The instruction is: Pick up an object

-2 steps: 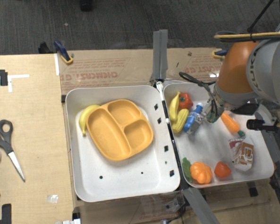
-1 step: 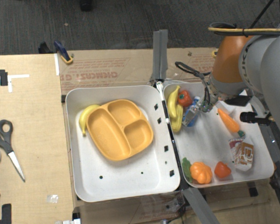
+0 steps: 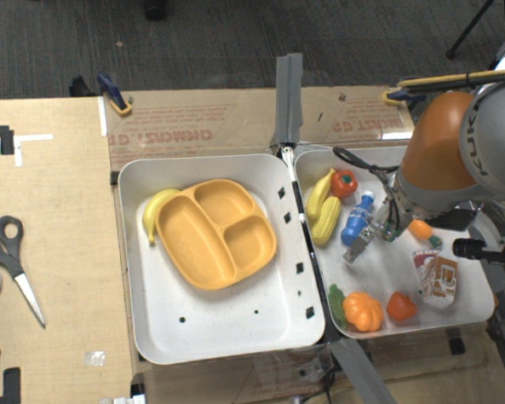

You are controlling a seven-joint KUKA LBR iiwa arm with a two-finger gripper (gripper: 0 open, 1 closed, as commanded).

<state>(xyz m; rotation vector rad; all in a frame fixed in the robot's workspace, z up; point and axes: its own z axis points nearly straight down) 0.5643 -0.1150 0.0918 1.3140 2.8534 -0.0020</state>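
In the right bin (image 3: 388, 325), my gripper (image 3: 370, 235) hangs low just right of and below a blue bottle (image 3: 354, 222) with a pale cap. It is close against the bottle's lower end, and I cannot tell whether it touches it. A yellow corn cob (image 3: 325, 218) and a banana (image 3: 318, 191) lie left of the bottle, with a red tomato (image 3: 343, 182) behind. In front lie an orange pepper (image 3: 363, 310), a small red piece (image 3: 400, 306) and a white snack packet (image 3: 437, 279). A small orange piece (image 3: 420, 229) sits under the wrist.
The left bin (image 3: 158, 331) holds a yellow divided plate (image 3: 216, 231) with a banana (image 3: 155, 210) at its left rim. Scissors (image 3: 13, 263) lie on the bench at far left. The divider wall (image 3: 305, 245) between the bins runs just left of the corn.
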